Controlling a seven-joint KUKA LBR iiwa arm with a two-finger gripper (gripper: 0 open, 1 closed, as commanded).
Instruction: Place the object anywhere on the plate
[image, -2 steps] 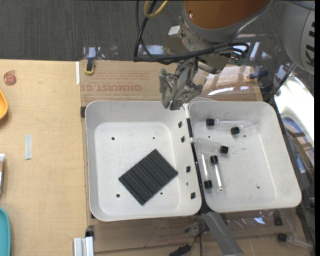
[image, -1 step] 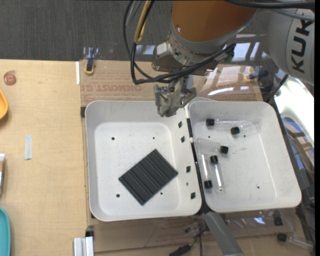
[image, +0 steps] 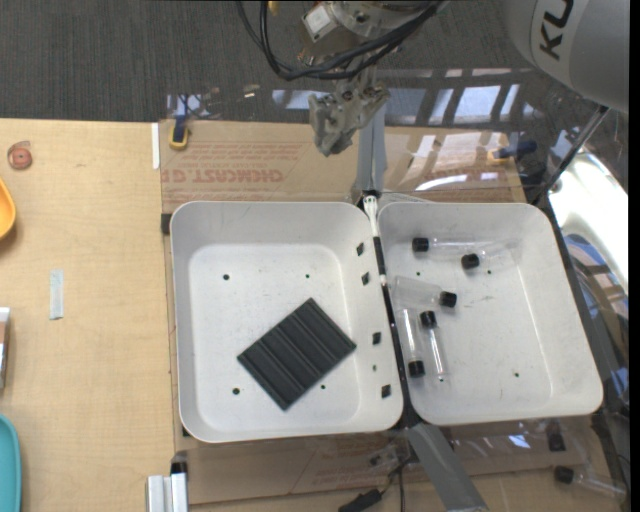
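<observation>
The jaws (image: 334, 128) hang high at the far side, above the cardboard behind the seam between the two bins; whether they are spread or pressed together I cannot tell. A dark ribbed plate (image: 297, 353) lies at a slant on the floor of the left bin (image: 200, 232). In the right bin (image: 545, 240) lie several clear tubes (image: 432, 343) with black caps, scattered toward its left and far parts, well apart from the plate.
</observation>
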